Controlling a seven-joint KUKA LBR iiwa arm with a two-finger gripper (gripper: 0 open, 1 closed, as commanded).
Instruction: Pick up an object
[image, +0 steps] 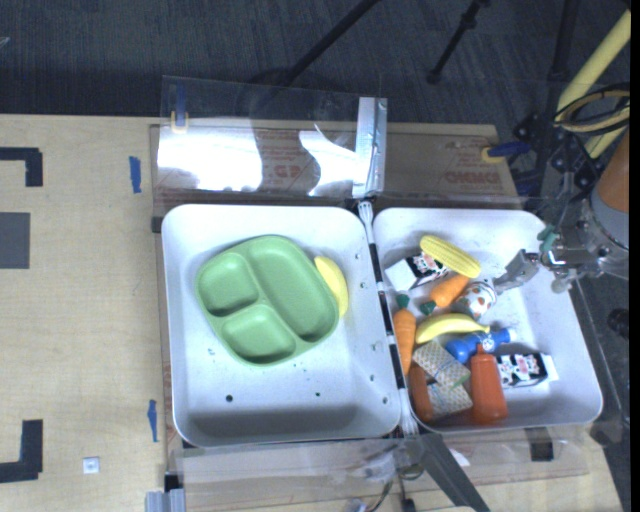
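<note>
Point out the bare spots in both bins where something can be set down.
Left bin: bare floor along the front and left wall, around the green divided plate; a yellow piece sits at the plate's right edge. Right bin: open floor at the far right and upper right, near the end effector. Crowded: the toy food pile against the divider.

No text can be read with certainty. The cardboard strip (470, 165) behind the bins, up and left of the gripper (525, 268), bears faint reddish print, too blurred to make out. Two small cartons (523, 368) near the gripper carry black-and-white markings, unreadable.
</note>
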